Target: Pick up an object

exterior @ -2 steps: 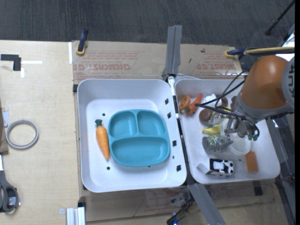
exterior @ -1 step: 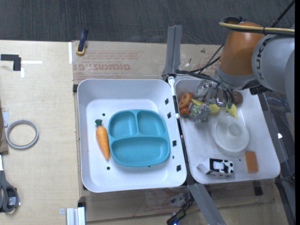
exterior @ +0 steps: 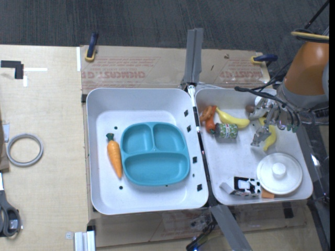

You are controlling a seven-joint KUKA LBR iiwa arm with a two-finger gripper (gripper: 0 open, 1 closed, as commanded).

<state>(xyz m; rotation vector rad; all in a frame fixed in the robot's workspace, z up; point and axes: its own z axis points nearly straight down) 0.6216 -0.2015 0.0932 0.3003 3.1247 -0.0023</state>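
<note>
The right bin (exterior: 233,161) holds a yellow banana (exterior: 233,119), a green can (exterior: 226,132) lying on its side, a red-orange vegetable (exterior: 209,116), a white round lidded bowl (exterior: 279,172), a black-and-white toy (exterior: 246,187) and a small orange piece (exterior: 267,194). My gripper (exterior: 261,134) hangs low over the back right of this bin. It is right beside a second yellow piece (exterior: 271,138) and partly covers it. In the left bin (exterior: 94,140) lie a teal divided plate (exterior: 155,153) and a carrot (exterior: 114,156).
A grey upright post (exterior: 193,56) stands behind the wall between the two bins. On the wooden bench to the left lie a grey tape ring (exterior: 23,149) and scissors (exterior: 9,218). Clamps (exterior: 92,46) hold the cardboard behind the bins.
</note>
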